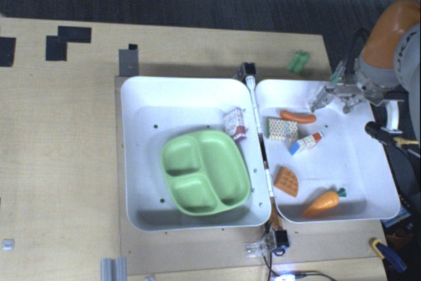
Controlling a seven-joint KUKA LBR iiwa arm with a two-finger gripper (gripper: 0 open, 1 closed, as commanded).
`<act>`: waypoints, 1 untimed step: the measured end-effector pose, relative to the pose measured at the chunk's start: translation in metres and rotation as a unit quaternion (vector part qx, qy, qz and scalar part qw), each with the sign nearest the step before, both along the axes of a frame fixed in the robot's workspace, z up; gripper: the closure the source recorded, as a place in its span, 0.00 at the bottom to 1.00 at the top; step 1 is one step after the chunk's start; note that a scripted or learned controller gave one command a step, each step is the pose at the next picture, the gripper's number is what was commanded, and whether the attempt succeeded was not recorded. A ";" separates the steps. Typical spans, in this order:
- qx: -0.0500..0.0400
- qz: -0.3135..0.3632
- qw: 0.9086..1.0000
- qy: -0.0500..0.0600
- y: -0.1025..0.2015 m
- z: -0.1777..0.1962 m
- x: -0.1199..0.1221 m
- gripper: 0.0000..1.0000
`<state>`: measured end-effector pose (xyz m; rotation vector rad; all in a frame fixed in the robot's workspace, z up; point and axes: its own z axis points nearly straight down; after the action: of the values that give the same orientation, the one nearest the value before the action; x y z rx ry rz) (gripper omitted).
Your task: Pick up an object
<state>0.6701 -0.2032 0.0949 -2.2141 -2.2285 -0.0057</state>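
Metal pincer [327,97] hangs over the top edge of the right bin [368,161], and I cannot tell if it is open or closed. Nothing shows inside it. It points down and to the left, toward the toy hot dog [297,117], which lies just beside its tip. The grey arm [401,56] comes in from the right side, with its orange band [385,33] high up near the corner.

Biggest of all is the wooden bench [59,161]. Next is the left bin [141,141], which holds a green tray [205,172] with three parts. A small red and white packet [234,122] lies near the tray's top right corner. Its writing is too small to read.

The right bin holds the small toys. A toy carrot [321,202] lies near the bottom. A waffle piece [286,181] lies near the left wall. A spotted box [281,129] sits just under the hot dog. A small red, white and blue block [305,143] lies beside the box. No words can be read on any of them.

A little green toy [298,62] lies on the bench above the right bin.
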 end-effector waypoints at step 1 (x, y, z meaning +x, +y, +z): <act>0.002 0.001 1.000 0.002 0.002 -0.005 0.001 0.00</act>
<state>0.6712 -0.2016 0.0894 -2.2090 -2.2257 -0.0074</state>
